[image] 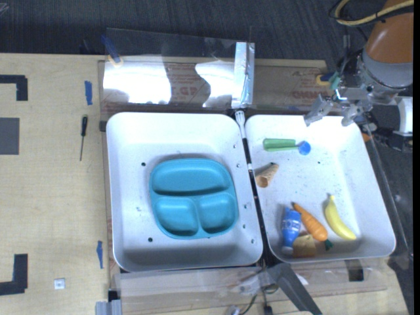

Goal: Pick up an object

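In the left bin (125, 176) I see a blue divided tray (193, 197). The right bin (367, 176) holds a green marker (283, 144), carrot (310, 222) and banana (338, 219) (all untouched). Gripper (336, 112) hovers at the far rim, fingers spread, empty.

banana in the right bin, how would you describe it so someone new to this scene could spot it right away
Start at the right-hand white bin, the one without the blue tray, and look to its near right corner. There the banana lies by itself, just right of the orange carrot. It is the only yellow, curved thing in the bin.
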`<state>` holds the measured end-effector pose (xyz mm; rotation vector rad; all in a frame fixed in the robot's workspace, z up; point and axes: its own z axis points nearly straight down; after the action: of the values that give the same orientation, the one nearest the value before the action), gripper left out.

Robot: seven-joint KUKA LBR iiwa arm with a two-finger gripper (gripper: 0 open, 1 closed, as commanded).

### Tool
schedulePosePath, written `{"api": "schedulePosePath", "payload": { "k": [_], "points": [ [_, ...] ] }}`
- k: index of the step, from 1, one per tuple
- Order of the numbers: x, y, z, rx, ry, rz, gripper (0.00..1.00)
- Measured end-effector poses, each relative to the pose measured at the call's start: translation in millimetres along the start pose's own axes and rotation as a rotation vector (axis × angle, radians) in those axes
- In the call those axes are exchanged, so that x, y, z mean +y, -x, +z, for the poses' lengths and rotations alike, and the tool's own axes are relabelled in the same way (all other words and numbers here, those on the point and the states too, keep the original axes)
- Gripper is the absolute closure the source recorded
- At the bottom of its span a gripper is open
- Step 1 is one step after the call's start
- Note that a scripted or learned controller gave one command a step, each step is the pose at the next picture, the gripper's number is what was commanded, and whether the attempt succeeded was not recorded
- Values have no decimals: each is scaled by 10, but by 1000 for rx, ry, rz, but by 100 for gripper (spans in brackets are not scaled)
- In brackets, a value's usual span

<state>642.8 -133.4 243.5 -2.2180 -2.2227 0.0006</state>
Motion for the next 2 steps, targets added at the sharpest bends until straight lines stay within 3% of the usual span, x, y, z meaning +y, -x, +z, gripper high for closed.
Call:
{"api": "schedulePosePath", "payload": {
  "k": [1,2],
  "points": [
    [-392,-228,1482,1,-6,-39,0],
    [-1085,104,1560,-4,6,-123,0]
  ]
}}
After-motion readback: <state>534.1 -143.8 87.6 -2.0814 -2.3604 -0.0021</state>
